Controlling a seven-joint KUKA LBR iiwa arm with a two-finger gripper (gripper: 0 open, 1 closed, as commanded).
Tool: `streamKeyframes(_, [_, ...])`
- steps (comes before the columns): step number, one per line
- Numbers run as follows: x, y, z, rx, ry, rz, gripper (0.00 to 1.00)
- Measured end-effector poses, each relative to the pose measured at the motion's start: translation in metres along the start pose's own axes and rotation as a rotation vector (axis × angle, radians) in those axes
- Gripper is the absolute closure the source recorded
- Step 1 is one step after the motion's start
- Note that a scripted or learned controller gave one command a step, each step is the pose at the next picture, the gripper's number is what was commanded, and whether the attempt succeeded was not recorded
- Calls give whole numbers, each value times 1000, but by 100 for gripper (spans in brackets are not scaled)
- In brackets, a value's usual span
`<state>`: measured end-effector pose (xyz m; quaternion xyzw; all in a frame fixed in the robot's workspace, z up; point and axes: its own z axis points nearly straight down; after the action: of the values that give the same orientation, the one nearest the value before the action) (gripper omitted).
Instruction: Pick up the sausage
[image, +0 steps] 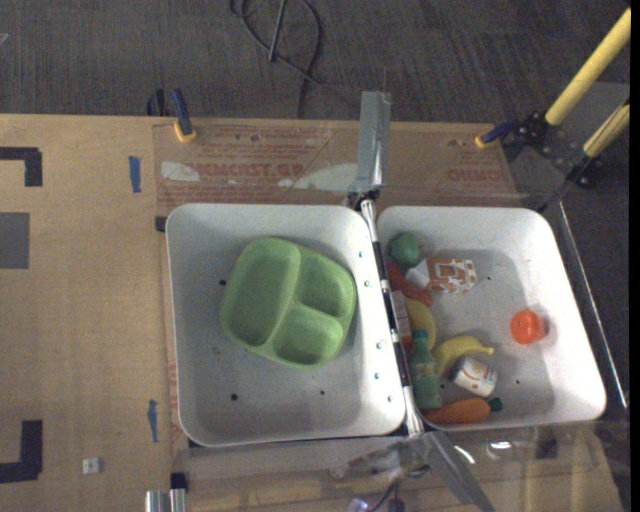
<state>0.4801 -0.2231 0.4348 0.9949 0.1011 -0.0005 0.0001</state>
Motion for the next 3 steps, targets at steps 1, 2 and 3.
streamKeyframes(1, [0, -1, 6, 2, -2, 0, 0])
streamKeyframes(2, [0, -1, 0, -1, 0, -73, 0])
streamKeyframes(3, [-1, 0, 84, 2, -1, 3, 0])
